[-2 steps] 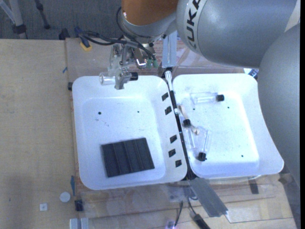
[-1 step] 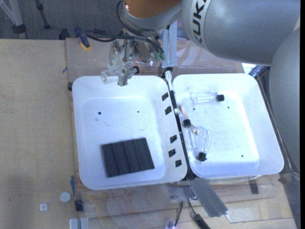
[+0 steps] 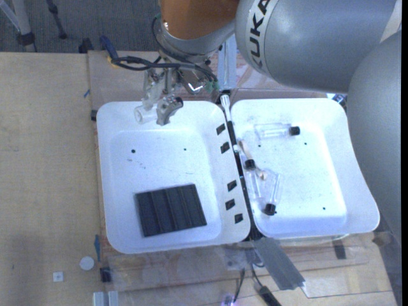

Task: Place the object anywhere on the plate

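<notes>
A dark ridged plate (image 3: 171,210) lies flat in the near part of the left bin (image 3: 115,171). My gripper (image 3: 159,107) hangs over the far rim of that bin, well beyond the plate. It is shut on a clear tube (image 3: 143,112), whose pale end sticks out to the left of the fingers. The grey arm with its orange band reaches in from the upper right and hides the area behind the gripper.
The right bin (image 3: 319,171) holds three clear tubes with black caps: one at the far side (image 3: 275,131), one by the divider (image 3: 246,157), one nearer (image 3: 271,195). Black clips (image 3: 224,148) line the divider. Bare wooden bench (image 3: 44,171) lies to the left.
</notes>
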Robot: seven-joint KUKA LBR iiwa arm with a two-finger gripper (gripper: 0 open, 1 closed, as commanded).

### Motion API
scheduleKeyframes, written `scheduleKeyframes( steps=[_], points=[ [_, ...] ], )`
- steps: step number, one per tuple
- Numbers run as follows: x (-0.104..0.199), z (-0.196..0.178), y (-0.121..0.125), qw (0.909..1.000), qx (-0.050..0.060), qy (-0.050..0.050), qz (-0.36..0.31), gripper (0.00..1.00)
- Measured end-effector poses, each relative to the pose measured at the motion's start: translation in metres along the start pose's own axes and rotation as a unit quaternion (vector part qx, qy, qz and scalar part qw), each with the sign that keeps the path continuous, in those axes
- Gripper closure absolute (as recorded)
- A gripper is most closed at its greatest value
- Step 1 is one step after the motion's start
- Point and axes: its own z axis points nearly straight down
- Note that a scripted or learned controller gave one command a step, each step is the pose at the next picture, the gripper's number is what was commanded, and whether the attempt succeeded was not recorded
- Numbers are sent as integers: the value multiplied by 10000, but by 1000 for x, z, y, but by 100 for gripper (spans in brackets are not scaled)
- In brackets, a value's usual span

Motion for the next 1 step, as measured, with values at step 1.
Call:
scheduleKeyframes(
  steps=[1],
  points=[
    [-1,-13,0,9996,4,-31,-279,100]
  ],
)
